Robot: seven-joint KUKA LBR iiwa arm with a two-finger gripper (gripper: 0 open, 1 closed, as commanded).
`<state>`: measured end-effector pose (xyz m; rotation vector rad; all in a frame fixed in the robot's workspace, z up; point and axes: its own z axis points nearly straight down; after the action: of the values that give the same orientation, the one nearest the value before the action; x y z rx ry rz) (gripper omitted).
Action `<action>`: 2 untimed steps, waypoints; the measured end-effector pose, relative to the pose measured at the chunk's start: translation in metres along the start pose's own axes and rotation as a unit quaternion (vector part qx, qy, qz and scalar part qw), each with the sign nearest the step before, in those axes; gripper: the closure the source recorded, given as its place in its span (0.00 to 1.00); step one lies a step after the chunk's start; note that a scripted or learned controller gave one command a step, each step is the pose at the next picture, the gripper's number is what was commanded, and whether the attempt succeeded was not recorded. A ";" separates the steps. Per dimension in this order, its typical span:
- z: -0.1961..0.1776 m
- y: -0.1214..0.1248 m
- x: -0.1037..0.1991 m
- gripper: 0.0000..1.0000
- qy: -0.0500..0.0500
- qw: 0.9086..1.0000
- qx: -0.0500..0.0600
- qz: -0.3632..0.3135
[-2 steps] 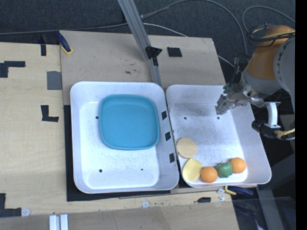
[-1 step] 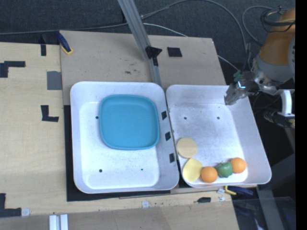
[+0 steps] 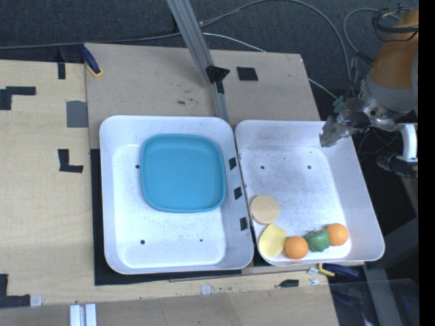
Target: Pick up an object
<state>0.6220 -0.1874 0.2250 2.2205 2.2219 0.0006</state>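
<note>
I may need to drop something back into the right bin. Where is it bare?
The right white bin is bare across its far and middle floor, below the end effector. Its near edge is crowded: cream disc, yellow piece, two orange balls, green piece.

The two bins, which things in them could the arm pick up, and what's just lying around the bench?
Could be picked:
blue plate in left bin
beige disc, yellow piece, two oranges and green item in right bin

Lying about:
cables
metal pole
tape marks
</note>
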 end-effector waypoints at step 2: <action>0.015 0.010 0.098 1.00 0.000 1.000 0.001 -0.002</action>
<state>0.6318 -0.0897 0.2103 2.2181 2.2266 0.0000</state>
